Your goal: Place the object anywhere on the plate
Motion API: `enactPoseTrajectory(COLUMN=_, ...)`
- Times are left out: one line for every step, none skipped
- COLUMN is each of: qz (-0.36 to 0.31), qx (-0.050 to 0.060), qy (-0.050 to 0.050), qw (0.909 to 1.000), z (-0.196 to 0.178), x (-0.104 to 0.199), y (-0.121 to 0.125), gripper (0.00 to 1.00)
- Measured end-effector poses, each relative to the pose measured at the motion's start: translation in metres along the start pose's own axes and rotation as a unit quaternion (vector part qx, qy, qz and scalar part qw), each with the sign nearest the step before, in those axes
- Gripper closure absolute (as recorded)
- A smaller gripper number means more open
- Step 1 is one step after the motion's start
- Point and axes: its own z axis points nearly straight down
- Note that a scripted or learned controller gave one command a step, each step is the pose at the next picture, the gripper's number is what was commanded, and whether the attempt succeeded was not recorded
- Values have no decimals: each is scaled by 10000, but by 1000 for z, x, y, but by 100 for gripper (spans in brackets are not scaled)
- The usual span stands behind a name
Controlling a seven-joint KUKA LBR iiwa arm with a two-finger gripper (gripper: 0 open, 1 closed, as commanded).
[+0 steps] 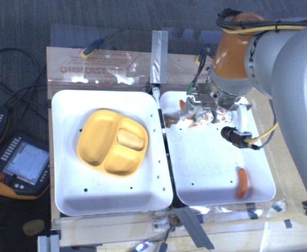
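Gripper [199,111], far end of right bin [205,193]; finger state impossible to tell. Sausage [241,182] at near right corner, well apart. Yellow plate [98,140] in left bin [69,193], bearing bun [130,138].

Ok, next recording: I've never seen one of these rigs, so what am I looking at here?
One camera looks down at a slant on a bench with two shallow white bins. The grey arm with an orange band is a robot reaching in from the right. Its gripper hangs over the right bin, near some small colourful items; whether it holds anything is hard to tell. An orange sausage-shaped piece lies in that bin's near right corner. The left bin holds a yellow divided plate with a tan bread-like piece on it.
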Motion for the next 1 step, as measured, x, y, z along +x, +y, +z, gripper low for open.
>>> enactPoseTrajectory(qz=0, qx=1, qy=9, qw=10000, z=20, x=59, y=9, gripper=100)
